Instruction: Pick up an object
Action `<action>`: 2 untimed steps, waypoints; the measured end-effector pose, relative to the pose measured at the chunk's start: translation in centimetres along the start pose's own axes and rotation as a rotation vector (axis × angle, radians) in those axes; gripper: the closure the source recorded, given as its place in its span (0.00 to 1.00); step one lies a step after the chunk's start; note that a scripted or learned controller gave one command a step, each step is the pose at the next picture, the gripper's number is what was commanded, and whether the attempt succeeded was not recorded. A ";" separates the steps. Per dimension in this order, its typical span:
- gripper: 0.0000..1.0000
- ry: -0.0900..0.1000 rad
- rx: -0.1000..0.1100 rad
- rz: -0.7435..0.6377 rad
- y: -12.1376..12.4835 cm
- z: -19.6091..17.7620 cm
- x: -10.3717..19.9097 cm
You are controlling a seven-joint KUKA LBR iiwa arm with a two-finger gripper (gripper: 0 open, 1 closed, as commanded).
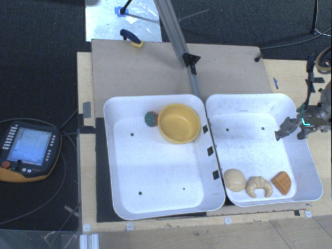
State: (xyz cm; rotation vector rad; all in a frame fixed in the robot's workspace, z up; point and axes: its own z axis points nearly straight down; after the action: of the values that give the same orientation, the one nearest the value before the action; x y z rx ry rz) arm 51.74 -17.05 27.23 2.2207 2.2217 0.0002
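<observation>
left bin (119, 191): green ball (151, 119) touching yellow bowl (179, 123) | right bin (306, 191): round bun (234, 180), croissant (259, 186), orange cracker (282, 182) close together along near wall | gripper (290, 129) at right rim, nothing held; I cannot tell the jaws' state | risk: I clip a neighbour when grasping

A robotics lab: a teach pendant (28, 149) lies on dark carpet (41, 45) left of a plywood worktop (171, 69), cables (295, 38) trail at far right, and two white bins (155, 191) sit fixed side by side.
</observation>
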 end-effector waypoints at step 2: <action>0.00 0.001 0.003 0.000 0.2 4.2 -0.2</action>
State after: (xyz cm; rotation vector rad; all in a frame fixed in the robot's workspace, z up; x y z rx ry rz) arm 51.91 -17.25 23.04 2.2229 2.2229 -0.0023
